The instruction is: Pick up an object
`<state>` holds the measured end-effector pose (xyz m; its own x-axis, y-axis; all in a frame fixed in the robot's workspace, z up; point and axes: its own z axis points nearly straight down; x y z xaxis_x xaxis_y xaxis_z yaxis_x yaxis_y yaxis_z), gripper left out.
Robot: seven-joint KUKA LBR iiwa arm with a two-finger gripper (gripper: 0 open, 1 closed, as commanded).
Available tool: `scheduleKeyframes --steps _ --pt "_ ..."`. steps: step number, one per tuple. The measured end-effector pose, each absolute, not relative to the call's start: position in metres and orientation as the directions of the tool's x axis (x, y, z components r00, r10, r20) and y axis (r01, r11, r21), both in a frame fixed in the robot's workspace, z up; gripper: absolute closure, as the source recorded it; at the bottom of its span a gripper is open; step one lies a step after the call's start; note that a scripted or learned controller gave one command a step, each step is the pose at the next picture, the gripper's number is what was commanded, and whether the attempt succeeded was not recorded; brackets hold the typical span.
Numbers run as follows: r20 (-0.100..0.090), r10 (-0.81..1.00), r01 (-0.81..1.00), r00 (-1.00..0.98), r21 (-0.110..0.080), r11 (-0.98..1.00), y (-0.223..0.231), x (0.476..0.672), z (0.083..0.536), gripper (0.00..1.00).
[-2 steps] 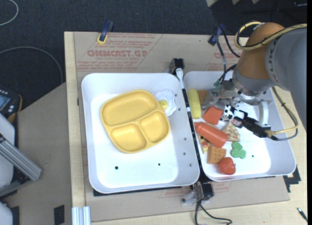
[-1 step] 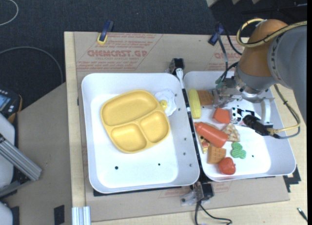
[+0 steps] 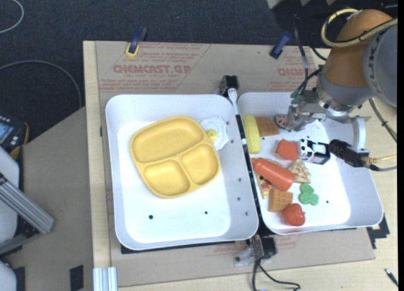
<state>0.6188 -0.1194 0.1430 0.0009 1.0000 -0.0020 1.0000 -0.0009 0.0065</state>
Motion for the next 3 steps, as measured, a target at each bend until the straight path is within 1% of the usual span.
scheduleKeyframes --steps 1,2,3 --pt "-0.002 1.000 1.000 -0.001 0.008 0.001 -0.120 0.620 0.208 1.00" --pt "-0.001 1.000 1.000 -0.001 0.005 0.001 -0.120 0.621 0.227 1.00" --pt "0.002 1.000 1.000 -0.004 -0.003 0.004 -0.074 0.584 0.235 1.00"
